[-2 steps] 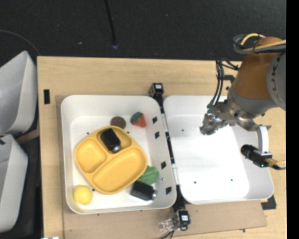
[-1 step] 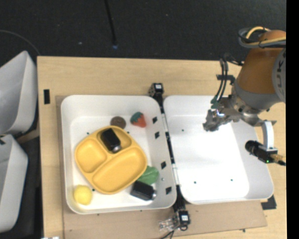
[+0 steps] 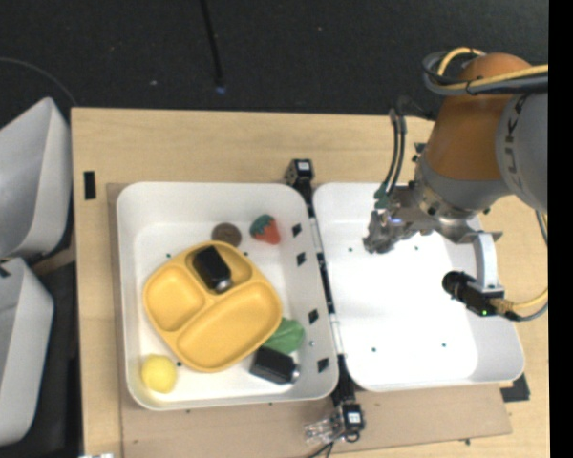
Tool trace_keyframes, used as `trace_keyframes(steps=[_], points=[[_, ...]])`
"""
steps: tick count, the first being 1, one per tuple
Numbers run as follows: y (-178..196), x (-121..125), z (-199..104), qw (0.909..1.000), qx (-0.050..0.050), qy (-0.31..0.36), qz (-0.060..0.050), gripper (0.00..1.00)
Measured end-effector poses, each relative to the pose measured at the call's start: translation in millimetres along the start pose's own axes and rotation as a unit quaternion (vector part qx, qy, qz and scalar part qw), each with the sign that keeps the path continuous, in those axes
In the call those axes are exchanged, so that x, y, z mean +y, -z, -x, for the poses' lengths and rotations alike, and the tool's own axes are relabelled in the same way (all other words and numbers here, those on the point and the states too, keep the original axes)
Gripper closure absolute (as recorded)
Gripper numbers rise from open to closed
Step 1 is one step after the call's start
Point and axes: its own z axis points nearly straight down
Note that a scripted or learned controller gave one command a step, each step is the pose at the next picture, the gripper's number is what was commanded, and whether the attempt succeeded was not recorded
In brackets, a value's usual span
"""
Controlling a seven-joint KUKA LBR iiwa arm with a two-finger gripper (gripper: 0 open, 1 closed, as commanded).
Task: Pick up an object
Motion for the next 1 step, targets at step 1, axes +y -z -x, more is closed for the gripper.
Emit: trace_keyframes(steps=[1], points=[[10.3,-12.3,-48.0,1.0000,0.000,0.000,-0.001,1.00]])
